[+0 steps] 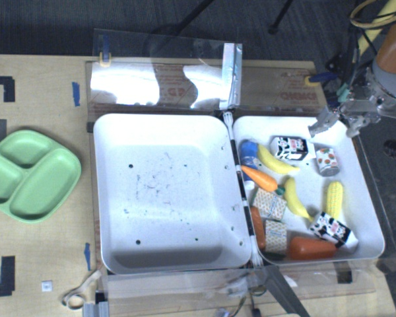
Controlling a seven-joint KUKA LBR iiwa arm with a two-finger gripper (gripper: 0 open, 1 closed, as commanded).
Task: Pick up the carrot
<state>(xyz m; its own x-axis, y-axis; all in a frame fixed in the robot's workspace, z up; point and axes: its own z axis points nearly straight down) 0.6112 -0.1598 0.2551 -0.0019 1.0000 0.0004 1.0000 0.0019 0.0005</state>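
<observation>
Nearest the camera in the right bin lies a reddish-orange sausage-like piece against the near wall, with a black-and-white carton touching its right end. Just left of these sit two patterned wafer-like squares, one behind the other. A corn cob stands lengthwise to the right, and a banana curves between it and the squares.

A little farther in, hard against the bin's left wall, is the carrot — orange, lying at a slant, its thick end toward the blue object beyond it. A second banana lies just beside its far-right flank, and the near wafer square touches or almost touches its tip.

Farther still are another black-and-white carton and a small spotted cup. The gripper hangs over the bin's far right corner, well apart from the carrot; whether its fingers are spread or closed I cannot tell.

The risk is crowding — with wall, banana and wafer all close, a descending finger could land on a neighbour, jam at the wall, or pinch the banana instead.
</observation>
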